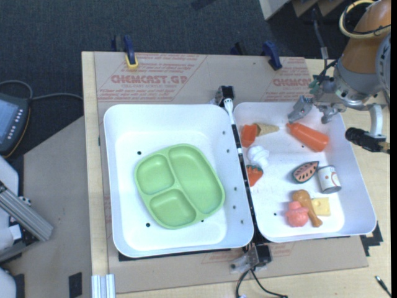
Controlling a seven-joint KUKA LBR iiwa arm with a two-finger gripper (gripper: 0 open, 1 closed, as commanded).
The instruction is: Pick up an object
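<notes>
Bench (186, 73): brown board printed with red lettering, carrying two shallow white bins side by side. Left bin (124, 129): holds one light green divided plate (179, 185) with three compartments, lying flat near the bin's centre and turned slightly askew. Right bin (353, 185): holds a scatter of small toy foods. Orange carrot-like piece (307, 136) at about 1 o'clock in the bin, lying tilted, just below the gripper. Orange-and-tan cone-shaped piece (257, 131) at about 10 o'clock, close to the wall shared with the left bin. White piece (258, 156) just below it, with a red strawberry-like piece (254, 174) at about 9 o'clock beside the same wall. Watermelon slice (305, 171), dark rind and red face, near the bin's centre, just beside a small white can (328, 179) at about 3 o'clock. Pink piece (297, 213), brown drumstick-shaped piece (306, 205) and yellow cheese-like block (321, 206) grouped together at about 6 o'clock, touching or nearly so. Arm: grey with an orange band, reaching in from 2 o'clock. Gripper (313, 106): poised over the far edge of the right bin, fingers spread apart with nothing between them, close above the carrot-like piece but apart from it.
</notes>
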